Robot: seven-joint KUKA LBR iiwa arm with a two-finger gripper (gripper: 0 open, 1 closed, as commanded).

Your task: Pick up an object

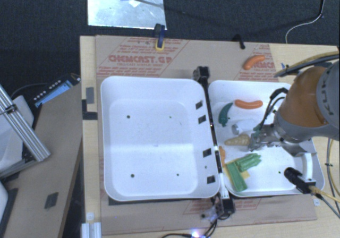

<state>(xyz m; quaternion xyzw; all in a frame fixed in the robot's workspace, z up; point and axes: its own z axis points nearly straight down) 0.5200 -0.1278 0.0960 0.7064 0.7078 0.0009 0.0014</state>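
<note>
Objects lie in the right bin (276, 189) under the arm (308, 107).
The left bin (154, 136) sits beside it. In the right bin, the gripper (258, 140) hangs low between a tan piece (237, 139) and green pieces (241, 167); its jaws are too blurred to judge. A sausage (248, 104) and dark green item (224, 113) lie farther back.

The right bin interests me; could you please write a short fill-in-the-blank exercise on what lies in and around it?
1. The gripper hovers over the ____ bin.
2. The green toy lies beside a ____ block.
3. One orange sausage lies in the bin; another sausage lies on the ____ behind it.
4. The tan piece lies to the ____ of the gripper in the view.

Missing words: right; yellow; board; left
</note>
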